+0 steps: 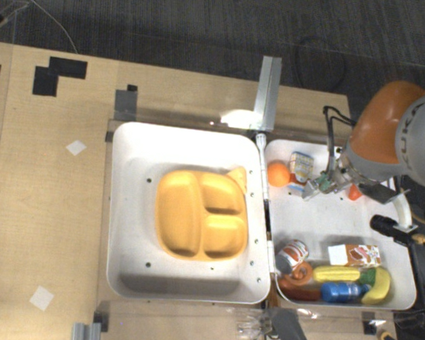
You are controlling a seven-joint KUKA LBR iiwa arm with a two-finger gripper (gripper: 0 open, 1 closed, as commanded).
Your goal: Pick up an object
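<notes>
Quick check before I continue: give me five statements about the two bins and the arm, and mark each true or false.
1. A yellow divided tray lies in the left bin. True.
2. An orange ball sits at the right bin's near edge. False: it is at the far left corner.
3. A banana lies in the right bin. True.
4. The arm reaches over the left bin. False: over the right bin.
5. A blue bottle lies in the left bin. False: right bin.

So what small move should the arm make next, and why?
Probably lower the pincer a little toward the orange ball just to its left: it sits at the upper end of the right bin with nothing seen between its tips.
</notes>
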